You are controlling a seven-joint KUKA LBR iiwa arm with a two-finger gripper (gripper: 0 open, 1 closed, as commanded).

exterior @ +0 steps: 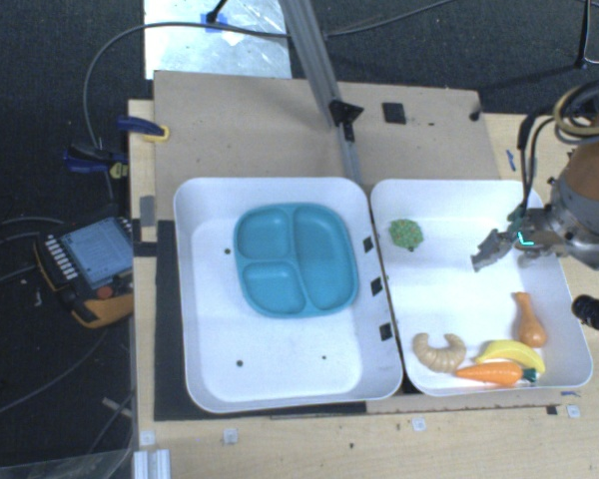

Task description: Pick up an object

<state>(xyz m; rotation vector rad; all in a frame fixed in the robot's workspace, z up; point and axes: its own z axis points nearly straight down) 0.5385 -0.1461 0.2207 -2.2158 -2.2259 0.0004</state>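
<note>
Smooth, glossy white plastic bins (280, 387) sit on a matt brown board (250, 128).

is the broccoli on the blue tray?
No, the broccoli lies on the floor of the right bin, while the blue tray sits in the left bin.

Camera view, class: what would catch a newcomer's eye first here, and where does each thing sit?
The bright blue divided plate stands out first, lying in the left white bin. Next come the toy foods in the right bin: a green broccoli near its upper left, and a croissant, carrot, banana and drumstick clustered at its lower right. The tool hangs above that bin's right side.
</note>
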